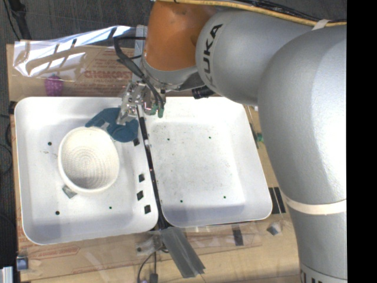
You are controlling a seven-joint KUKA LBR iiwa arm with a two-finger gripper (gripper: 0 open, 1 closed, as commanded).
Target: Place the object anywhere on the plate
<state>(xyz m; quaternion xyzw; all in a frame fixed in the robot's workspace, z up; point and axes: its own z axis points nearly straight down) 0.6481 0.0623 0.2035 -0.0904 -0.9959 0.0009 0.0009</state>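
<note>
A white round plate (88, 158) sits in the left bin (35, 217), toward its left side. A dark blue, soft-looking object (113, 124) lies on the bin floor just behind and to the right of the plate, touching or overlapping its far rim. My gripper (136, 106) hangs over the back right corner of the left bin, right above the blue object's right end. The orange band and grey wrist hide the gripper's upper part. I cannot make out whether the blue object is in its grasp.
The right bin (203, 158) lies under the arm, which covers the right of the view. A small grey piece (69, 191) pokes out beside the plate's near-left rim. Behind the bins are a purple item (54, 86) and shiny plastic wrap (70, 49).
</note>
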